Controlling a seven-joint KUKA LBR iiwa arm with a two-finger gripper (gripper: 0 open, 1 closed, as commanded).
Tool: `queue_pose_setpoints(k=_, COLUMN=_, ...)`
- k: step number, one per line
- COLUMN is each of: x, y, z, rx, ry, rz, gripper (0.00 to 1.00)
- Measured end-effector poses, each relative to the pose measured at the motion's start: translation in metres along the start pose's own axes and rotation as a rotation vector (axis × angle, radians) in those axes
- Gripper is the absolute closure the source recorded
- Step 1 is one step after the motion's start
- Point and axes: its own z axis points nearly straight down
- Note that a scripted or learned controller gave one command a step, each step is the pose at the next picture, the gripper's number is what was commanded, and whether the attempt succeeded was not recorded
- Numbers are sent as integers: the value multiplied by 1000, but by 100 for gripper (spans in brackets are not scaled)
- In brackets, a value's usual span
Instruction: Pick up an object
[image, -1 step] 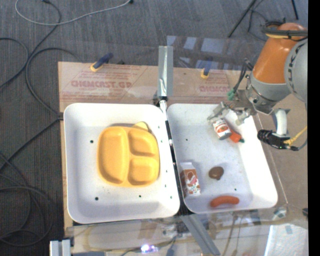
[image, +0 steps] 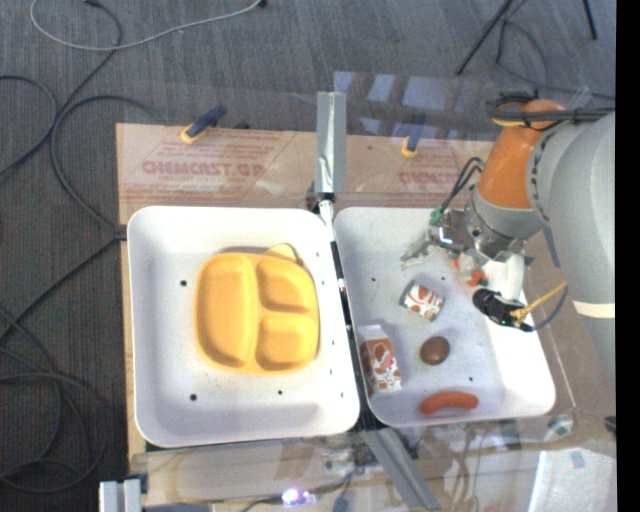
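Cables snake over grey carpet around my bench. Right bin (image: 520, 385) holds a can (image: 423, 299), carton (image: 380, 364), brown ball (image: 434, 350) and sausage (image: 449, 403). End effector (image: 445, 243) hovers above; its state I cannot tell. Can looks light, stiff, slippery; I'd grip across its sides.

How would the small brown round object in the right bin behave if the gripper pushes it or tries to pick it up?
The brown round object looks smooth and ball-like, so it would probably roll away when pushed. It lies free on the right bin's flat floor, apart from the red sausage, so little would stop it. Its curved sides may slip between two fingers.
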Motion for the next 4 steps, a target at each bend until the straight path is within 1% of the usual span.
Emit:
queue_pose_setpoints(k=1, x=1, y=-66, z=21, rx=-12, ry=5, rz=43, gripper=0)
queue_pose_setpoints(k=2, x=19, y=-111, z=20, rx=-17, ry=4, rz=-20, gripper=0)
queue_pose_setpoints(k=3, x=22, y=-110, z=11, rx=-14, ry=9, rz=-24, gripper=100)
queue_pose_setpoints(k=4, x=111, y=-109, z=-72, rx=3, ry=5, rz=100, gripper=100)
